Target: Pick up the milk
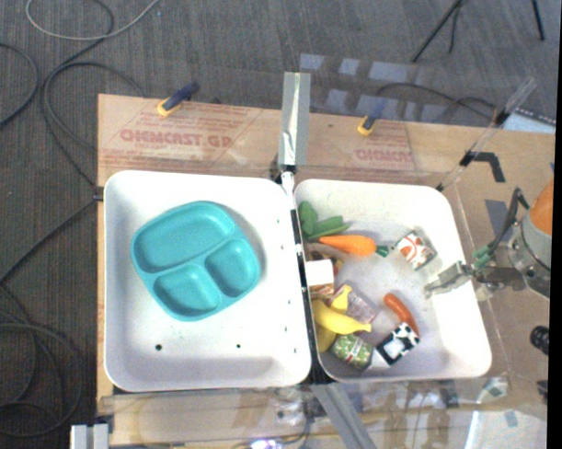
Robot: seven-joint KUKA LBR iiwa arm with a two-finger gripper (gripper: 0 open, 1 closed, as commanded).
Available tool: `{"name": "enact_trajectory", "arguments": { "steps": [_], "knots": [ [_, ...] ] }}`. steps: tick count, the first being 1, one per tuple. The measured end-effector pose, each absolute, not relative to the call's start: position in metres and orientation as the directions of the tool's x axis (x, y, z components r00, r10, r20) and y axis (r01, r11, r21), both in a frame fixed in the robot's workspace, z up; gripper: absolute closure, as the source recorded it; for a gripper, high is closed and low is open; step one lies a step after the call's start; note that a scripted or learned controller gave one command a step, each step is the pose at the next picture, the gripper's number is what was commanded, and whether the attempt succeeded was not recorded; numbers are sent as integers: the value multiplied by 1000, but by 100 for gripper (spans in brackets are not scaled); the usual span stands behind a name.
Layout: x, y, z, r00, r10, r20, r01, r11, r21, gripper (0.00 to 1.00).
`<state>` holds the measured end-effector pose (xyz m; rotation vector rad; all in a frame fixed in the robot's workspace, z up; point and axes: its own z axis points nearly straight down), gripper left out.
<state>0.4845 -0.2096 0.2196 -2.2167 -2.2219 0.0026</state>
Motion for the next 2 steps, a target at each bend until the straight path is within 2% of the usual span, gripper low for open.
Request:
{"name": "enact_trajectory", "arguments": {
  "steps": [1, 2],
  "knots": [
    [487, -190, 89, -202, 979, -5, 979, 202, 9, 0],
    [488, -190, 99, -201, 980, -5, 979, 201, 12, 100]
  ]
}}
